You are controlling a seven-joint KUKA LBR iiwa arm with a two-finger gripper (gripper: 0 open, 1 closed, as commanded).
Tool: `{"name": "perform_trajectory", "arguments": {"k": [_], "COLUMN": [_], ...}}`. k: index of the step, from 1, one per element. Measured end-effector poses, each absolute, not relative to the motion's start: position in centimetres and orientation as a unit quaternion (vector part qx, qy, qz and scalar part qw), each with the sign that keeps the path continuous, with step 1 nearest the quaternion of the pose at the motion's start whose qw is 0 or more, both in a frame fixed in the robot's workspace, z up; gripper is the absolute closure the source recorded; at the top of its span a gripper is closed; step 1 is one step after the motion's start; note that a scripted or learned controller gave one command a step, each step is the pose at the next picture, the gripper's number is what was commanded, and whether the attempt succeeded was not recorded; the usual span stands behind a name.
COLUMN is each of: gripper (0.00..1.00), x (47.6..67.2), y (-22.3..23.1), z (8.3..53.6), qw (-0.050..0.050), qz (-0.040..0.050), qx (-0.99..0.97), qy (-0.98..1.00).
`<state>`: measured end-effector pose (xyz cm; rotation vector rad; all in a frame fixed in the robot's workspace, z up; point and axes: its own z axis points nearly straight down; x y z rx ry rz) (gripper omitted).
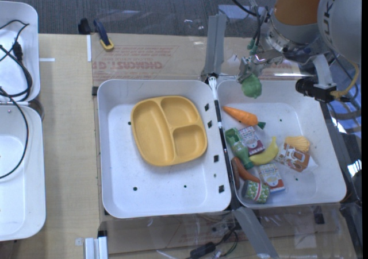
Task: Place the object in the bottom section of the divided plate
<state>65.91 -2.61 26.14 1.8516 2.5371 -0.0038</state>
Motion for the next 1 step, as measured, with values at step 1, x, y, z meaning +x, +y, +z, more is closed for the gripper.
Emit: {"name": "perform_trajectory", "arguments": {"k": [1], "gripper": [1.0], "x": [65.84], "y": [7.03], "z": [20.79], "qw": [-0.001], "qz": [-0.0013], "qx": [0.551], "qy": [0.835]}}
